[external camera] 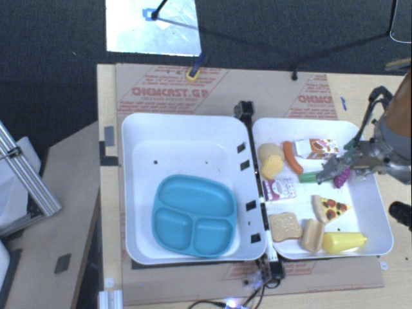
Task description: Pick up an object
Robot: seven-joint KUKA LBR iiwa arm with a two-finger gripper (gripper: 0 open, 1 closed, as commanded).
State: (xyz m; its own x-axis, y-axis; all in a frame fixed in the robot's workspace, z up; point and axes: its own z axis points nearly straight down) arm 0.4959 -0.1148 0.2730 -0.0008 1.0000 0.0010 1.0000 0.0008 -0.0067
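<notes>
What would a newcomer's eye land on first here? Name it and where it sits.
First, the blue divided plate lying alone in the left bin. Next, the right bin crowded with toy food: a pizza slice, a yellow squeeze bottle, an orange hot dog and corn. The gripper hovers over that bin's right half, by a purple piece.

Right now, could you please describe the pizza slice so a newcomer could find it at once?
Look in the right-hand bin, toward its near right part. The pizza slice lies above the yellow bottle, right of the toast. It alone is a triangle with red dots.
</notes>
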